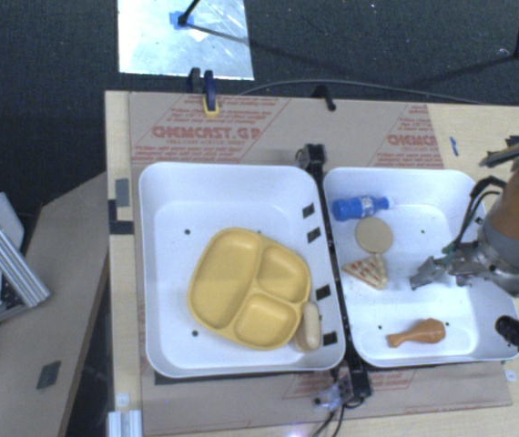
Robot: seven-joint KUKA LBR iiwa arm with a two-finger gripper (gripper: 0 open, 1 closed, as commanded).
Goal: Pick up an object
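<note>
1. Grey metal and an orange band mark the arm, which reaches in from the right and ends in a dark two-finger gripper (428, 276) low over the right shallow white plastic bin (405, 353).
2. Whether the gripper is spread or closed I cannot tell; its tip is small and dark against the bin floor, and nothing is visibly held, so by my reading the pick is not yet done.
3. Nearest to it lies a tan triangular toy sandwich wedge (367, 270), just left of the tip, with a ridged, crust-like edge.
4. Just beyond the wedge sits a flat round beige disc (373, 236), smooth and matte, and at the far side a small blue plastic bottle with a white cap (361, 208) lies on its side.
5. Toward the near edge rests an orange-brown toy drumstick (416, 333), glossy, bulbous at one end and narrow at the other.
6. On the left, the other white bin (164, 244) holds a yellow moulded plastic tray with compartments (249, 287), and a pale rounded bread-like piece (309, 326) touches the tray's near right corner.
7. Both bins stand on a cardboard-covered tabletop (241, 130).
</note>
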